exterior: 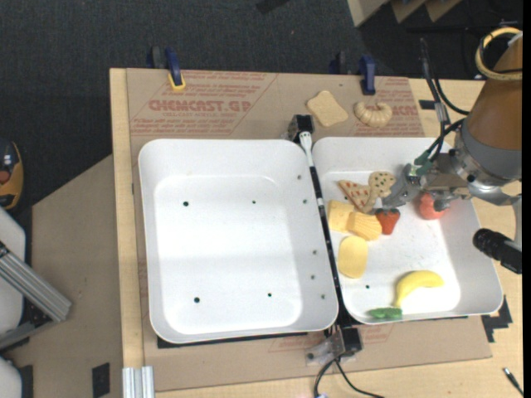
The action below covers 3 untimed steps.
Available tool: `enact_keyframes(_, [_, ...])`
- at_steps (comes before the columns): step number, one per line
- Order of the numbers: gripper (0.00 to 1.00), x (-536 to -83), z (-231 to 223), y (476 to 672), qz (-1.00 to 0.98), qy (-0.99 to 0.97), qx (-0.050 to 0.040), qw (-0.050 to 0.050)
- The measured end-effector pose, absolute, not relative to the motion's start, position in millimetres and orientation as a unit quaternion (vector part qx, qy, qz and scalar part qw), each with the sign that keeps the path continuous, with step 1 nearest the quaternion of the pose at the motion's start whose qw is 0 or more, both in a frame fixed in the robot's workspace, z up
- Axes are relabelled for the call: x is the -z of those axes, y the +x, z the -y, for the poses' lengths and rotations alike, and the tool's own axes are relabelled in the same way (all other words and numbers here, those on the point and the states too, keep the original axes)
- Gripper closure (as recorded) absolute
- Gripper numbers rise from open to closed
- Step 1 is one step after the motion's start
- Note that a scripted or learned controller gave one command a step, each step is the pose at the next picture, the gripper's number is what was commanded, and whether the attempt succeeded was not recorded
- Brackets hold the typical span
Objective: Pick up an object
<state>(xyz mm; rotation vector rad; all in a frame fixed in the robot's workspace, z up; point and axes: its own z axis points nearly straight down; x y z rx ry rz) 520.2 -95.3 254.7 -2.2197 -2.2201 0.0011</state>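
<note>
A: Several toy foods lie in the right bin [465,301]; nearest the jaws [400,191] is a small carrot [387,219], middle right of frame.

B: Picked yet?

A: No, judging by this. Carrot rests on the bin floor; whether the jaws are released or clenched, I cannot tell.

B: The banana [417,285]?

A: Lower right, untouched.

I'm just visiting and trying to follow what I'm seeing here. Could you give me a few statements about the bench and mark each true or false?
1. The banana lies in the right bin. True.
2. The left bin holds the toy food. False: the food lies in the right bin.
3. The tool is over the right bin. True.
4. The cracker lies inside a bin. False: it sits on the board behind the bins.
5. The pizza slice lies beside the cookie. True.
</note>
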Motion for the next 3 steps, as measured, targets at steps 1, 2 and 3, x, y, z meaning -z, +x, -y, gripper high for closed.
enact_keyframes(1, [0.0, -137.8, 116.5, 553.0, 0.707, -0.708, -0.0027, 0.004])
enact_keyframes(2, [0.0, -86.4, 118.8, 551.3, 0.707, -0.707, 0.002, 0.002])
enact_keyframes(3, [0.0, -85.2, 160.7, 596.7, 0.707, -0.707, 0.0008, -0.003])
